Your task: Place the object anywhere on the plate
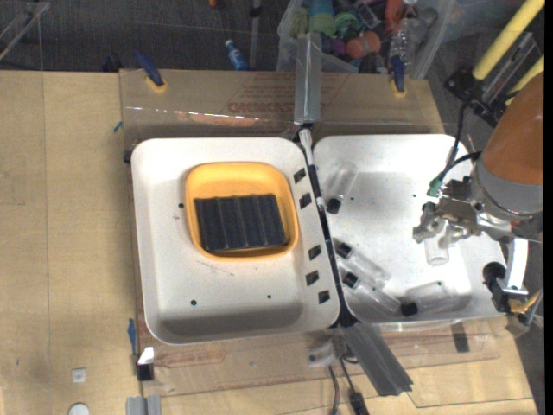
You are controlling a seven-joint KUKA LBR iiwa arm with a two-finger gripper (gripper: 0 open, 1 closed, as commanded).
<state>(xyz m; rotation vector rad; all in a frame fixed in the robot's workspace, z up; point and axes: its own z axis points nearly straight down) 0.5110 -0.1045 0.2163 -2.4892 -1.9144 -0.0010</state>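
I see the plate (240, 177), orange, in the left bin (164, 258), carrying a dark ribbed block (240, 221). The hand (438, 229) hangs over the right bin (389, 180), well apart from the plate. A clear tube (437, 251) sits at its fingertips; I cannot tell whether it is clamped.

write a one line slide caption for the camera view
KUKA arm's gripper over the right bin among clear tubes; yellow plate holding a dark ridged block in the left bin.
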